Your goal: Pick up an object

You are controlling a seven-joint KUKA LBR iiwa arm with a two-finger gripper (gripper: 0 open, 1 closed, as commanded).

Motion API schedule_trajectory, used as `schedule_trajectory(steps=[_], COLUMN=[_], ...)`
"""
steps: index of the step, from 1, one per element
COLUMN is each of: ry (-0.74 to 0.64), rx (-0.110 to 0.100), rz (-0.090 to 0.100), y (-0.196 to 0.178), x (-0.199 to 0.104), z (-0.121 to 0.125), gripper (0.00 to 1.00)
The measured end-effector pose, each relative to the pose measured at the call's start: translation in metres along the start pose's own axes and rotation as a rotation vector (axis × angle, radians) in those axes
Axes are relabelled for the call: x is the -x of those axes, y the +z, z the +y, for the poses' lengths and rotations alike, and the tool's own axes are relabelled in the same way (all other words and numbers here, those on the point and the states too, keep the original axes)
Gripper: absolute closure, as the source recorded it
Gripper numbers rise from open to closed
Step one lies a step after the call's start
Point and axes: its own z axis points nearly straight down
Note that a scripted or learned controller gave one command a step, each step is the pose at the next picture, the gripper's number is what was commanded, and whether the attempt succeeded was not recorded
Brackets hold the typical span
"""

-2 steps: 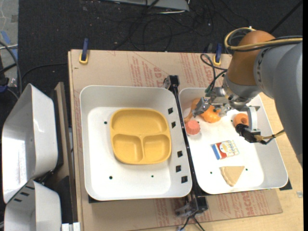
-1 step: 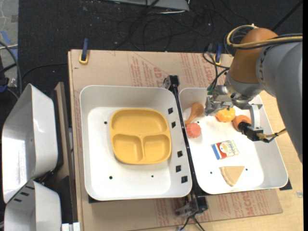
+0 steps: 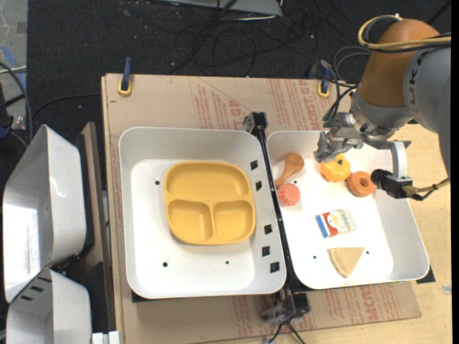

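The right bin (image 3: 401, 253) holds several toy foods. A yellow pepper-like piece (image 3: 336, 169) lies near its far side, with an orange ring (image 3: 361, 184) just right of it. A tan drumstick (image 3: 290, 167) and a pink round piece (image 3: 288, 194) lie by the bin's left wall. A small red, white and blue carton (image 3: 336, 223) sits mid-bin, and a tan wedge (image 3: 346, 261) lies near the front. My gripper (image 3: 331, 147) hangs directly over the yellow piece, at its far edge; whether it touches the piece is unclear.
The left bin (image 3: 136, 192) holds a yellow divided plate (image 3: 210, 201). A black divider (image 3: 271, 199) runs between the bins. White tubs (image 3: 39, 199) stand off the bench at left. The arm's orange band (image 3: 391, 56) and cables sit above the right bin's far right corner.
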Motion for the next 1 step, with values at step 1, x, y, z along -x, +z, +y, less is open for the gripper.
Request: schedule_trajectory(steps=[1], ry=[-0.006], rx=[0.002], rz=[-0.001], y=[-0.0638], x=[-0.004], z=[0.0043], gripper=[1.0])
